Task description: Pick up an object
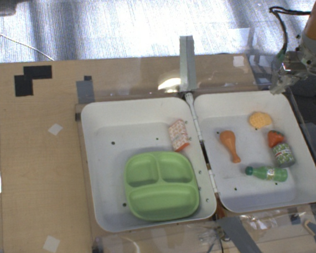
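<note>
Green bottle (267, 173) beside jar (282, 153)

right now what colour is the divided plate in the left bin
Light green, seen best in the camera view: divided plate in the left bin.

Pretty even, soft overhead light, bright glare patch by the divider post (187, 64), slightly grainy, faint shadows.

Both white bins (140, 119) look like smooth plastic with a soft sheen, and the green divided plate (161, 185) in the left one is matt plastic too. The bench (35, 179) is pale wood, matt, while the strip across the top of the frame (136, 19) looks like ribbed, shiny metal. The green bottle (268, 173) at lower right seems glossy plastic.
</note>
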You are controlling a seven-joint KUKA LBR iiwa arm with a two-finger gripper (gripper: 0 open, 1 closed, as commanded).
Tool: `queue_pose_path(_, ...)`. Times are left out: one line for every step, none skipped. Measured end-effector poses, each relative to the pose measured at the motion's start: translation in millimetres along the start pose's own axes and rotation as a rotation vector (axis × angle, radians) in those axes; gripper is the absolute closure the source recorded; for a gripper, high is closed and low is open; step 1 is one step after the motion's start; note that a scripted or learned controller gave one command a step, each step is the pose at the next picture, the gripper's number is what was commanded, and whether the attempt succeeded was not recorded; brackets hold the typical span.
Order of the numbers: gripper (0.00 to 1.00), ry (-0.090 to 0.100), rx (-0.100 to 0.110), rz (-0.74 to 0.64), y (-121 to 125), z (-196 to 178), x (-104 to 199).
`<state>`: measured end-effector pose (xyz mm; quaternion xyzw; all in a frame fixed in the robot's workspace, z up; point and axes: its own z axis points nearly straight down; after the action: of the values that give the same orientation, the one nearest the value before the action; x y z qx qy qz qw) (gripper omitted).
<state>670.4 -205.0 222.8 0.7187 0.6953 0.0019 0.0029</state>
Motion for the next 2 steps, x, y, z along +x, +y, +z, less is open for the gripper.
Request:
queue_pose_path(1.0,-0.001,-0.001,-0.038,-0.2,-6.9,3.2)
queue_pose_path(1.0,0.0,-0.001,0.017,0.2,-3.1,0.3)
